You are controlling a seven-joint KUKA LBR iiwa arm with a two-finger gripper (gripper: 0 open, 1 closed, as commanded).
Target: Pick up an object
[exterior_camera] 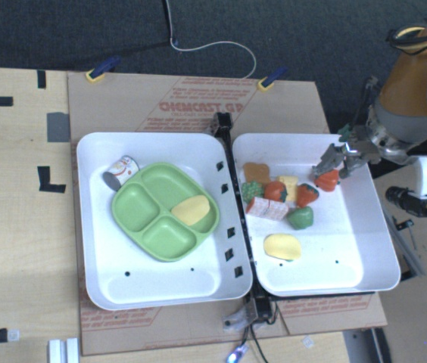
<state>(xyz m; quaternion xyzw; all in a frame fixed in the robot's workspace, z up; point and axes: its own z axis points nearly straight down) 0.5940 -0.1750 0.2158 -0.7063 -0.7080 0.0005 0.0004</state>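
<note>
**Red piece at the fingers, confirm before lifting**

Gripper sits over the right bin, near its back right area. A small red toy shows at the fingertips, apparently pinched between them. Grip looks marginal, at the piece's edge. Lift straight up, slowly, no sideways swing. The strawberry lies just beside it; avoid dragging it along.

Red upside-down print on cardboard sheet, approx. "CHEMCRAFT CO", rest illegible.
</note>
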